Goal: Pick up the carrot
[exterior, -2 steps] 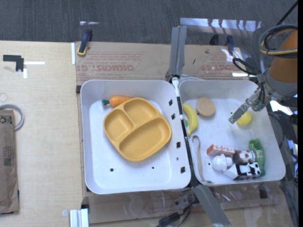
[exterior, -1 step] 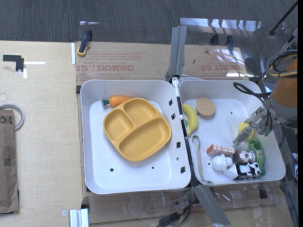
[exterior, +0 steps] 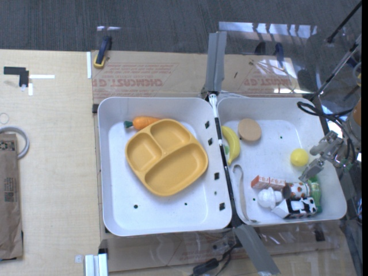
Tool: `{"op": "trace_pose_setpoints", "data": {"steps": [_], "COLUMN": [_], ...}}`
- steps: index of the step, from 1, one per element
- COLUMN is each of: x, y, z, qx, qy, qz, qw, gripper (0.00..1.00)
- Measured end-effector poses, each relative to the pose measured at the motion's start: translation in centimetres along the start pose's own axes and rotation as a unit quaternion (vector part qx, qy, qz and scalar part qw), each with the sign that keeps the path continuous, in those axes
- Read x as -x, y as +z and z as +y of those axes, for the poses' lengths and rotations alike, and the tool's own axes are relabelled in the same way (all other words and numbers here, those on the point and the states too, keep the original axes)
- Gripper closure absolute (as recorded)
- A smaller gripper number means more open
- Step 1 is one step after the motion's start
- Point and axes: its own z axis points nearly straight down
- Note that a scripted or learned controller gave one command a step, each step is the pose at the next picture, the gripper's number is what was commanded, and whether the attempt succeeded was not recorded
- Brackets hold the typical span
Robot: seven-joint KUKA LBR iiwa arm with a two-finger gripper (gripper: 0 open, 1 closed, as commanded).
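1. I see the carrot (exterior: 144,122) in the left bin (exterior: 109,171), near its far left corner. It lies just beside the far edge of the yellow divided plate (exterior: 167,156); I cannot tell whether it touches the plate's rim.
2. Its long axis runs roughly left to right across the view. The green top points toward the bin's left wall and the orange tip points toward the divider (exterior: 221,165) between the 2 bins.
3. My gripper (exterior: 323,157) hangs over the right edge of the right bin (exterior: 276,128), with 2 fingers pointing left and apart, nothing between them. It is open and empty.
4. The relation that matters: the carrot lies well apart from the gripper, to the view's left and a little farther back, across the divider and most of the plate.
5. I judge the reach has not really begun. The arm has to cross the whole right bin first, passing over the yellow ball (exterior: 299,157), the round tan disc (exterior: 249,129) and the banana (exterior: 231,143).
6. For the grasp I would turn the fingers to close across the carrot's short width, front to back, not along its length.
7. The risk I foresee is the plate rim crowding the near finger.
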Motion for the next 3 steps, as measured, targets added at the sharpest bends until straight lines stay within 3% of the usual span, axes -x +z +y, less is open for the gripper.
{"op": "trace_pose_setpoints", "data": {"steps": [1,2,3], "x": [0.6,6.5,8.6], "y": [-1.8,1.8,-1.5], "z": [0.5,5.2,6.9], "qx": [0.0,0.0,0.001], "qy": [0.087,-0.04,-0.184], "qz": [0.0,-0.001,-0.002], "qw": [0.9962,0.9992,0.983], "gripper": [0.0,0.0,0.0]}}
